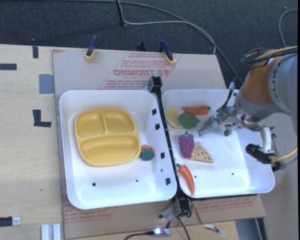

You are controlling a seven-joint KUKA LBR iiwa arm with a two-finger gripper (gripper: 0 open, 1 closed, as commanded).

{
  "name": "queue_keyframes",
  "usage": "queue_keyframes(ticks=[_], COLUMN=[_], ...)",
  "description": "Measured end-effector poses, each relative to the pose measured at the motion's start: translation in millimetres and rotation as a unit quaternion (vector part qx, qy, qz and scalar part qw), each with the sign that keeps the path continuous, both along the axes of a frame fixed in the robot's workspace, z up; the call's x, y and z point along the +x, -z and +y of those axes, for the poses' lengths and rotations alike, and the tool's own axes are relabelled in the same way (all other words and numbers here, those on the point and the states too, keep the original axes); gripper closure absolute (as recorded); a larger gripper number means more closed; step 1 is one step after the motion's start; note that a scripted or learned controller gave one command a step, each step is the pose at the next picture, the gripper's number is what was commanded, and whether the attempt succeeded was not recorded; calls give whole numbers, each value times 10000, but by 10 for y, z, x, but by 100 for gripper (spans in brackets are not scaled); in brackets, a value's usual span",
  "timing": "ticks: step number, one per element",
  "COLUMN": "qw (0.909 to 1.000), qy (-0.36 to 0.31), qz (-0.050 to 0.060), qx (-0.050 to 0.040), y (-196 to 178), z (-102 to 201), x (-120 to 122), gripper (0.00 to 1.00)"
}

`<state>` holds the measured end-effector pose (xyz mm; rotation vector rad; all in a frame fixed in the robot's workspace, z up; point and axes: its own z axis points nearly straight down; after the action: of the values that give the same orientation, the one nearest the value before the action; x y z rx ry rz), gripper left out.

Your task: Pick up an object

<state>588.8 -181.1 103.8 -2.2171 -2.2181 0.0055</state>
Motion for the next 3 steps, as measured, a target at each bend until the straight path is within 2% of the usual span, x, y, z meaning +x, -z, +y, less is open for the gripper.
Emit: queue_keyframes(ticks=[1, 3], qw=[10000, 10000], qy=[-3, 1], qz=[-30, -50], qx=[-9, -12], y=[-136, -1147], z=[-2, -190], x=[17, 64], gripper=[100, 100])
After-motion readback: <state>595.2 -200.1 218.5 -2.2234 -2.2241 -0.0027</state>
